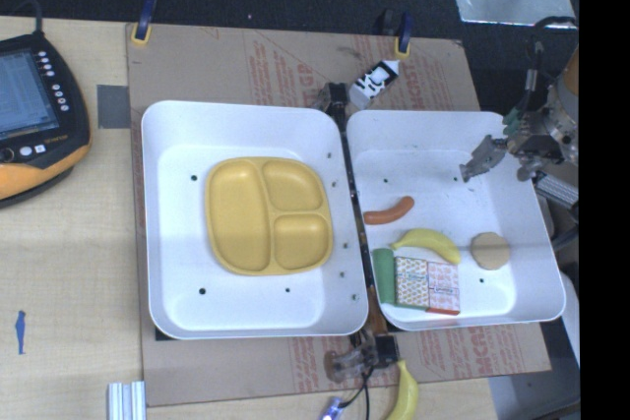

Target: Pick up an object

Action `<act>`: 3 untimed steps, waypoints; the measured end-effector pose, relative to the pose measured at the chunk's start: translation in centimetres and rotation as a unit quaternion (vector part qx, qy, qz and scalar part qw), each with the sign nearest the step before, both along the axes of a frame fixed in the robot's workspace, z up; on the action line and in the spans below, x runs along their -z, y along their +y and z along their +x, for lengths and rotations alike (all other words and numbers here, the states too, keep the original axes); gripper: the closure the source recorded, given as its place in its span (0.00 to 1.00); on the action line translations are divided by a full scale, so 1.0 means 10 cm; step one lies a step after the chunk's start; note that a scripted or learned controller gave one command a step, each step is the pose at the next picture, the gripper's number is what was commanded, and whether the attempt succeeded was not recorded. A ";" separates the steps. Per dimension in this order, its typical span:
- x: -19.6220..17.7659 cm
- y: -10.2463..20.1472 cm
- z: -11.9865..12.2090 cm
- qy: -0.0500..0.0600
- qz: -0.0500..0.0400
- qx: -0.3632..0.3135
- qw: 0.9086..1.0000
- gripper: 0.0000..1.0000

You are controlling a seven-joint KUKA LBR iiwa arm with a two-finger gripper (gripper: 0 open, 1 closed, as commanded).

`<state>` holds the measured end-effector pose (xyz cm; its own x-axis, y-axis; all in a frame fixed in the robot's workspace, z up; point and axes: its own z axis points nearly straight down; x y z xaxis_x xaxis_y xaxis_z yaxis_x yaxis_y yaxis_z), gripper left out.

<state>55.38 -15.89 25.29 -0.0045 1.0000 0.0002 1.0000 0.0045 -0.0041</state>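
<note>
There are two white bins side by side. The left bin (167,211) holds one yellow plate (268,214) with three parts in it. The right bin (443,138) holds five things: one little sausage (388,210), one banana (429,242), one round tan thing (489,251) like a cookie, one green block (383,275) and one small box (427,284) with red and white on it. The sausage lies near the middle of the right bin. The banana, the green block and the box sit close together at the front. The round tan thing is just to the right of the banana.

The gripper (484,156) is at the back right of the right bin, well apart from all the things. It is too small and dark to tell if its fingers are open or closed. Nothing shows between them.

The bins rest on brown cardboard (246,64) with red writing too faint to read. Two blue clamps (144,19) hold its back edge. Under it is a light wood bench (59,290). A control pad with a screen (34,118) lies at the left. A second banana (403,390) lies in front of the bins. The floor behind is dark.
</note>
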 end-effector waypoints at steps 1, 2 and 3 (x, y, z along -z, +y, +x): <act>1.01 0.60 0.10 0.001 0.000 -0.001 1.000 0.00; 1.62 0.36 0.50 0.001 -0.001 -0.001 1.000 0.00; 1.61 0.48 0.30 0.001 -0.001 0.000 1.000 0.00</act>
<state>58.42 -11.08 9.15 -0.0040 1.0000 -0.0008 1.0000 0.0040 -0.0059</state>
